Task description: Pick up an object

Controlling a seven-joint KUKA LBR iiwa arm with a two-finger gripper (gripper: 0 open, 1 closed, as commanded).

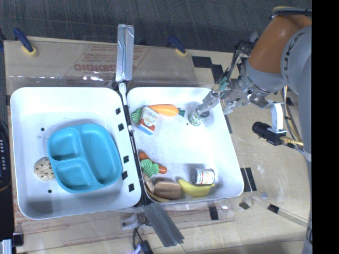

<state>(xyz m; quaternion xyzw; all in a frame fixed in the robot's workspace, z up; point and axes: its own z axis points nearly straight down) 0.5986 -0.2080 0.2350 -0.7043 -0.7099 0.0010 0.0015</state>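
Gripper (pixel 197 115) sits low over the far right corner of the right bin (pixel 225 142), metal fingers pointing down-left from the grey arm (pixel 286 46) with its glossy orange band; cannot tell its state, the tip blurs into a small greenish round thing right at it, and no grasp is visible. Right bin is shallow, white, smooth plastic with rounded corners. Near its far wall: an orange carrot (pixel 163 110), long and tapered, lying sideways, touching a small box-shaped carton (pixel 148 120) with red and green print, tilted. Along the near wall: a yellow banana (pixel 195 188), curved, just beside a short can (pixel 204 176) lying on its side with a printed label; a brown bread-like roll (pixel 167 189) left of the banana, touching it; a green and orange toy vegetable (pixel 151 168) near the bin's left wall. Left bin (pixel 26 142), same white plastic, holds a blue divided plate (pixel 83 156), three compartments, matte, rounded square shape, set at a slant. A round chocolate-chip cookie (pixel 44 169), bumpy beige, lies just beside the plate's left edge. Bins sit touching on a tan cardboard-covered bench (pixel 265 216) with black tape marks; a silver tape strip (pixel 125 52) runs up from the seam between bins.
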